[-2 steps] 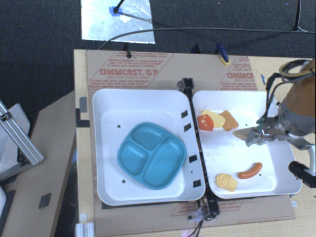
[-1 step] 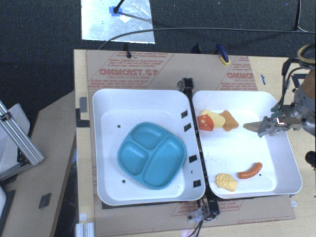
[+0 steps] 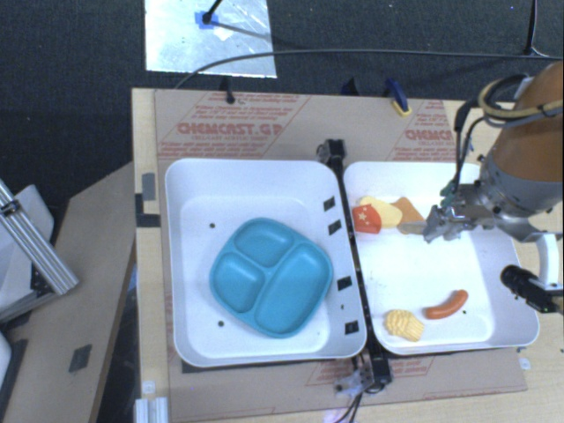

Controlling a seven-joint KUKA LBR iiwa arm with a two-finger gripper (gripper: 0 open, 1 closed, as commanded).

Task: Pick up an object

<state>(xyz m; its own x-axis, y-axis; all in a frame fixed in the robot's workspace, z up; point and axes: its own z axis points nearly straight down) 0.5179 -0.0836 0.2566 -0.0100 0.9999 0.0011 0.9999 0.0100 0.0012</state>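
Two-finger metal gripper [image 3: 438, 226]: finger state indeterminate, just beside flat tan toy slice [image 3: 408, 210]. Risk: thin, low item; fingers may skid off, nudging adjacent red-yellow toy fries carton [image 3: 371, 214].

The bins [image 3: 264, 179] looked like smooth white plastic, the blue tray [image 3: 270, 276] glossy plastic. At upper left a foil sheet [image 3: 209, 25] shone metallic. The bench [image 3: 238, 126] looked like matt printed cardboard.

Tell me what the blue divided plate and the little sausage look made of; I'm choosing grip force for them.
The blue divided plate looks like moulded hard plastic: one even colour, soft sheen, rounded compartment ridges. The sausage seems a plastic or rubbery toy: uniform orange-red, smooth, slightly glossy; whether it is hard or soft cannot be told from here.
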